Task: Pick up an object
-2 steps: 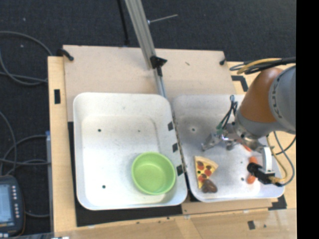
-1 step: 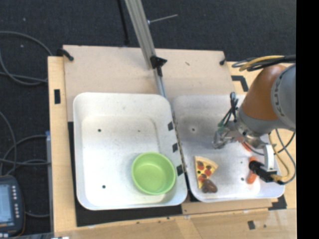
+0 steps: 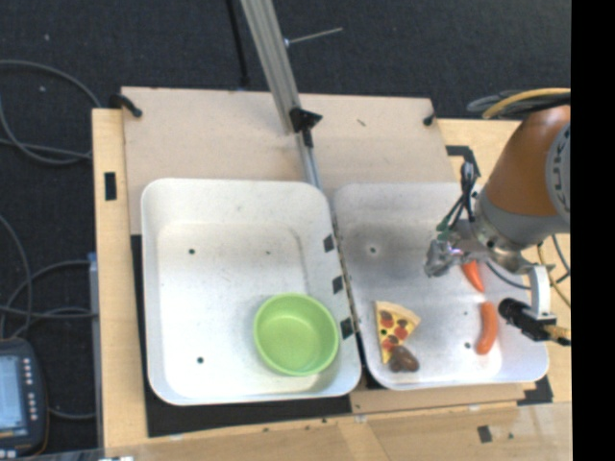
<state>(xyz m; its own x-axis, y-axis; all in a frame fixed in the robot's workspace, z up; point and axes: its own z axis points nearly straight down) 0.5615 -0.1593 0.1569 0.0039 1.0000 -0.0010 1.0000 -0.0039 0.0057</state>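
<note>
Nearest the camera, in the upper middle of the frame, a slanted aluminium rail [image 3: 272, 51] runs down from the top edge to the gap between the two bins. Below it, the counter [image 3: 221, 128] carries both white bins side by side.

Low in the left bin [image 3: 192, 209], close to its lower right corner, sits a green bowl [image 3: 296, 333], upright and open to the camera.

In the right bin [image 3: 384, 219], a toy pizza slice [image 3: 395, 325] lies near the lower left corner, with a small dark brown lump [image 3: 404, 358] touching its lower end. Toward the lower right of that bin lies an orange sausage-shaped piece [image 3: 487, 327], roughly upright in the frame. A second orange piece [image 3: 473, 276] lies just above it, tilted, partly covered by the arm's wrist.

From the right side of the frame the arm reaches in, its orange band [image 3: 534, 157] large at the middle right, grey wrist beneath it. Over the middle right of the right bin is the tool [image 3: 441, 257], just beside the upper orange piece and well apart from the pizza slice. Whether the tool is released or clenched cannot be told; it appears as a small blurred grey shape, and nothing is visibly caught in it.

At the far left, on the dark floor, cables [image 3: 29, 113] loop and a small screen device [image 3: 19, 392] sits in the lower corner.
</note>
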